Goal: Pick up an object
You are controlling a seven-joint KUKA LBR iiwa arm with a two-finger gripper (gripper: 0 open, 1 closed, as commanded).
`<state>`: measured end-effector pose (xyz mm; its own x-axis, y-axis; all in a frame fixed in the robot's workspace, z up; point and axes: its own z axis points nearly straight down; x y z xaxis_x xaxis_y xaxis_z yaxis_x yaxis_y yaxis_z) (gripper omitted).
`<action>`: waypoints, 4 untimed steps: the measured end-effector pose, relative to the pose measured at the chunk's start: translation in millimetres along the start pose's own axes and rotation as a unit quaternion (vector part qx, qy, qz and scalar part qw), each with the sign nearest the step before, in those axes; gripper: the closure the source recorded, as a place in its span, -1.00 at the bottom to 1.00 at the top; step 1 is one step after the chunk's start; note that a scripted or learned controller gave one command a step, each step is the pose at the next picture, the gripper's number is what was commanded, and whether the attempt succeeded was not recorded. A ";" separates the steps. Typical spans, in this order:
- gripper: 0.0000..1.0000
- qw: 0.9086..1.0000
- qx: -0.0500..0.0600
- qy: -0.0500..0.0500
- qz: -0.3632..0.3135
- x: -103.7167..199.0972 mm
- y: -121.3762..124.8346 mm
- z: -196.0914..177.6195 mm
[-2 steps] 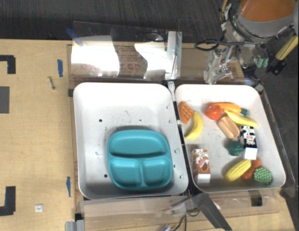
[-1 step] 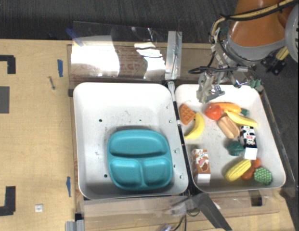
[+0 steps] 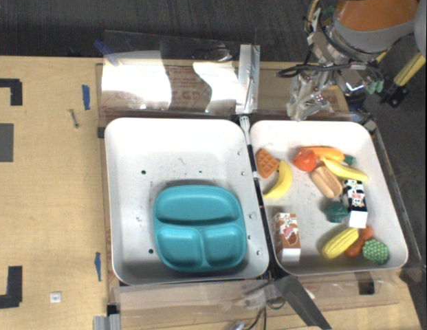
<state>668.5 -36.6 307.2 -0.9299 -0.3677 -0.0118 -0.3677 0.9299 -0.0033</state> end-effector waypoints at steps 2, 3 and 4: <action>1.00 0.992 -0.002 0.003 -0.127 7.9 -17.2 24.0; 1.00 0.986 0.000 0.000 -0.168 7.0 -17.6 5.7; 1.00 0.977 0.000 0.000 -0.212 13.2 -33.7 -13.0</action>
